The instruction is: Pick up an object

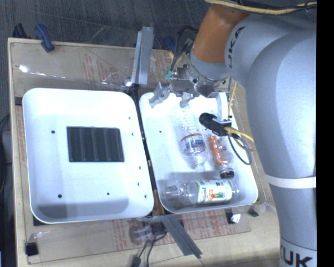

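Observation:
My gripper [172, 98] hangs over the far end of the right bin [156, 149], open, its two grey fingers [158, 95] spread with nothing between them. Just below it lies a clear water bottle [192, 143] with a blue and red label, pointing away from the camera. Beside that on the right is a slim orange-tinted bottle [219, 152] with a dark cap. Along the bin's near wall a clear bottle [204, 192] with a colourful label lies on its side. The gripper touches none of them.
The left bin [44, 166] has a dark ribbed rectangle [94, 144] in its floor. A black part with yellow cable [214, 123] hangs off the wrist over the right bin. A grey metal bracket [142, 54] stands at the far edge between the bins.

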